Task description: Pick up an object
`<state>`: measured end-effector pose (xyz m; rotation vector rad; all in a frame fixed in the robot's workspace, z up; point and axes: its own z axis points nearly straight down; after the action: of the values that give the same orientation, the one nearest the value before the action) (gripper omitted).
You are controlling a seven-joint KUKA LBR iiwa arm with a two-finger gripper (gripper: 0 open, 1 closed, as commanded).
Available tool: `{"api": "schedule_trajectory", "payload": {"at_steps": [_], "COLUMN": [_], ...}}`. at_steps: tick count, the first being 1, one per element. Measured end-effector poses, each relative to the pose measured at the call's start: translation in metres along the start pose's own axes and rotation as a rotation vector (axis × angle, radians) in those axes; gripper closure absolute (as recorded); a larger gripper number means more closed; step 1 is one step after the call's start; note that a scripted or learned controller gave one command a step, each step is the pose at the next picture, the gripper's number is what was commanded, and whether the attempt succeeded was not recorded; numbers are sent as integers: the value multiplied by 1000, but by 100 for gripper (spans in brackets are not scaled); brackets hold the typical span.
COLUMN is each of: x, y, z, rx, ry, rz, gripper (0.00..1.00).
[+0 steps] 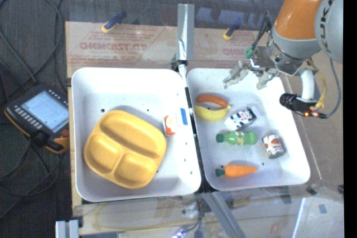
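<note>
1. Camera view evidence placed the two-finger gripper (249, 74) above the upper end of the right white bin (293, 120), at about one o'clock from the bench centre, with its fingers spread apart and nothing seen between them.
2. No object was judged to have been picked up; the grasp and lift were left to be done.
3. Candidate objects were seen lying in the right bin: a red-orange sausage-shaped toy (212, 100) touching a yellow plastic banana (210, 113), a small black-and-white carton (240, 118), a green plastic bottle (237, 137), a small red-labelled can (273, 145) and an orange plastic carrot (239, 170) at six o'clock.
4. A yellow compartmented tray (125, 148) and a small orange-and-white box (173, 123) were seen in the left white bin (89, 92).
5. The sausage-shaped toy was judged nearest the gripper, at about seven o'clock from it.
</note>
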<state>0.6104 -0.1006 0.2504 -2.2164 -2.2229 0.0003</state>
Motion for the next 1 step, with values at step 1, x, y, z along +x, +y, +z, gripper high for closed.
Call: {"api": "schedule_trajectory", "payload": {"at_steps": [1], "x": [-55], "y": [-5], "z": [91], "rx": [2], "ry": [-3], "rz": [11], "gripper": [0]}}
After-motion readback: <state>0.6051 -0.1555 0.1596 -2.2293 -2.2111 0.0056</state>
